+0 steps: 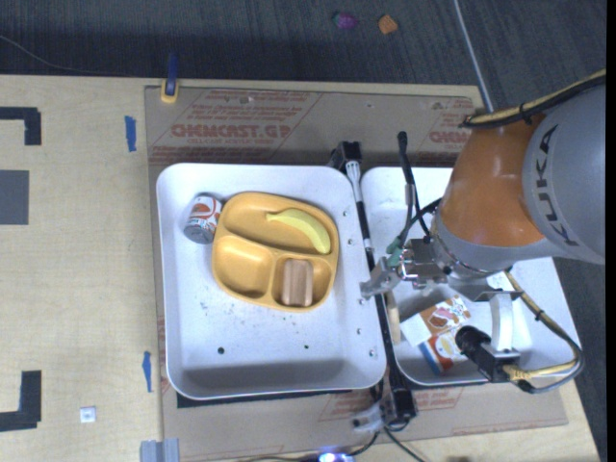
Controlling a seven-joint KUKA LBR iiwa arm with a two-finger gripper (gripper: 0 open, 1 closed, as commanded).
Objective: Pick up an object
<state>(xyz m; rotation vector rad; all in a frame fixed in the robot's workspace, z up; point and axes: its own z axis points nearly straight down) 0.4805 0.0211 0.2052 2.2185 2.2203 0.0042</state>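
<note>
Reading "KUKA" on arm (pixel 563 195); "CHEMCAST" on board (pixel 231 128); claw (pixel 399 275) state unclear.

White letters spelling KUKA run down the grey arm (pixel 568 186) at the right edge, faded red print reading something like CHEMCAST GP crosses the brown board (pixel 231 128) under the bins, and the small carton's (pixel 438 330) printing is too tiny to read.
</note>
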